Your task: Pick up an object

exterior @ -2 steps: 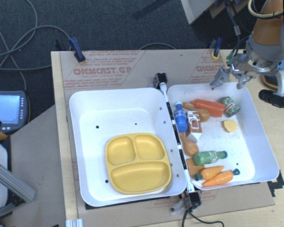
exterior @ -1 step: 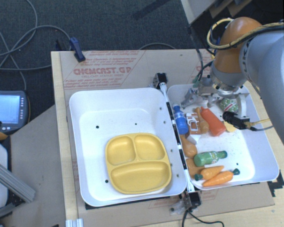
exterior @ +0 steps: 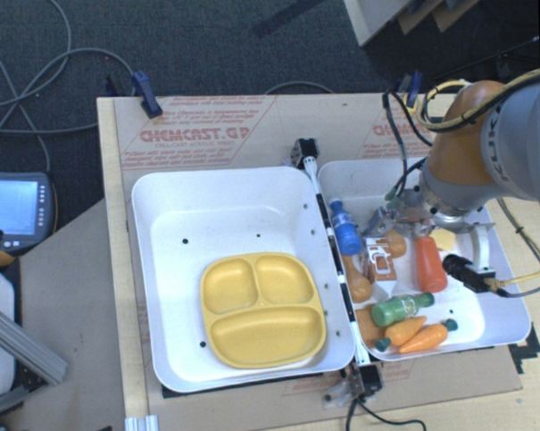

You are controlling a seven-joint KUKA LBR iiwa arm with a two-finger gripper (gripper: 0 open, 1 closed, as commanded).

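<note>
Reaching into the right bin (exterior: 516, 320), the pincer (exterior: 397, 221) hangs low over crowded toy food; whether it is open or closed I cannot tell. The blue bottle (exterior: 345, 229) lies just left of it, the red pepper (exterior: 430, 264) just nearer. Best to choose one piece, centre over it, and avoid nudging neighbours.

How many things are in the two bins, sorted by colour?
Yellow: 1, the divided plate in the left bin.
Blue: 1, the bottle.
Green: 1, the bottle.
Red: 1, the bottle.
Orange: 2, the carrots.
Total: 6 that can be told apart; a few small brownish and pale pieces by the gripper are too cluttered to count.
</note>
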